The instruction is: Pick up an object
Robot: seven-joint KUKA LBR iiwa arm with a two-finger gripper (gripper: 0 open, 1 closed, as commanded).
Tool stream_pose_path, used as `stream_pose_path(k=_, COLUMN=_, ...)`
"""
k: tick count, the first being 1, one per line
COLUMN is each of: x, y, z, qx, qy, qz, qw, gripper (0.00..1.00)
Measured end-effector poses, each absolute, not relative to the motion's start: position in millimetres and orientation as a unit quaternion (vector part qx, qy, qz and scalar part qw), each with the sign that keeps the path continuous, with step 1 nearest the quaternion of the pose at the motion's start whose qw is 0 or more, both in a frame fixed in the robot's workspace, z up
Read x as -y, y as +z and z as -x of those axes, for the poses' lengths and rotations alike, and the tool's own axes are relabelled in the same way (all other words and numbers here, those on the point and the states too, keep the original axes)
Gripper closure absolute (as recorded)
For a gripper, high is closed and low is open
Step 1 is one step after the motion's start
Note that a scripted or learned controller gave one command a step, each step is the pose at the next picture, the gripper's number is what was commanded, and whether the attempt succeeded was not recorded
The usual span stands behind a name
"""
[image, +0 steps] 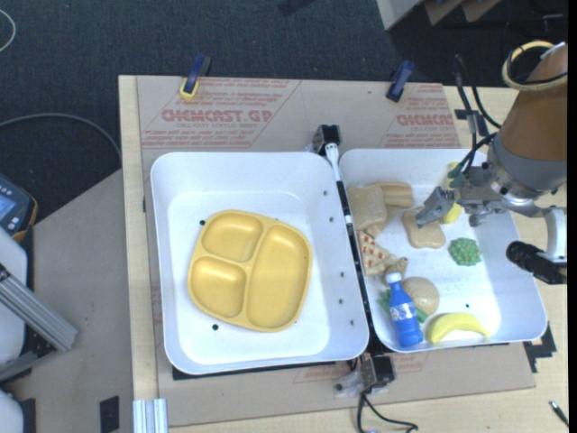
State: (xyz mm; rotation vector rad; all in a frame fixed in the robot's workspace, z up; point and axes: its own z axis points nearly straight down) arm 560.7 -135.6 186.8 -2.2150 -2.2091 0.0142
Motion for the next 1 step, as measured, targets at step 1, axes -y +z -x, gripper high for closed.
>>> stream_pose_path(k=1, x=135.5, y=194.6, z=-563.9, qx=0.707, qy=0.0001, qz=0.707, qw=0.001, gripper=0.00)
